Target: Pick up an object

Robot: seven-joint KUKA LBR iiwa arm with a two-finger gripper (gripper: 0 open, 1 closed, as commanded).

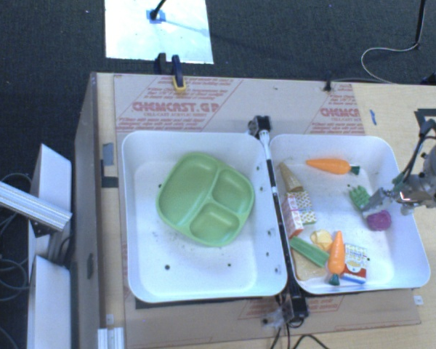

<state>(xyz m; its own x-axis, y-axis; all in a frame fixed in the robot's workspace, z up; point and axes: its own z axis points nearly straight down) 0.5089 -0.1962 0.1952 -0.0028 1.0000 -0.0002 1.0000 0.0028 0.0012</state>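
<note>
Jaws (386, 195) hang low over the right bin (407, 264), near its right wall, but whether they stand apart or together I cannot tell; the grey metal there blurs into one shape, and nothing clearly sits between them. Closest to them are a small purple toy (378, 220), just beside and below the tips, and a green toy (360, 197) just to their left; either would serve as the thing to lift, and the purple one looks the likelier target. It is round, small and probably hollow plastic, so I judge it light and stiff, with a smooth skin that could squirt sideways out of a pinch taken off-centre. Best hold would be across its widest part, straight down, with the tips low enough to pass its middle. The green toy is knobbly and flatter, easier to bite on an edge but harder to get under. Further off in the same bin lie a carrot (329, 166) near the back wall, a second carrot (336, 249) standing across a small carton (355, 259), a cone (291, 176), a printed packet (300, 211) and a green stick (308, 251). These crowd the front left, so a grab there risks dragging neighbours. In the left bin (142, 267) sits a green tray (206, 198).
</note>
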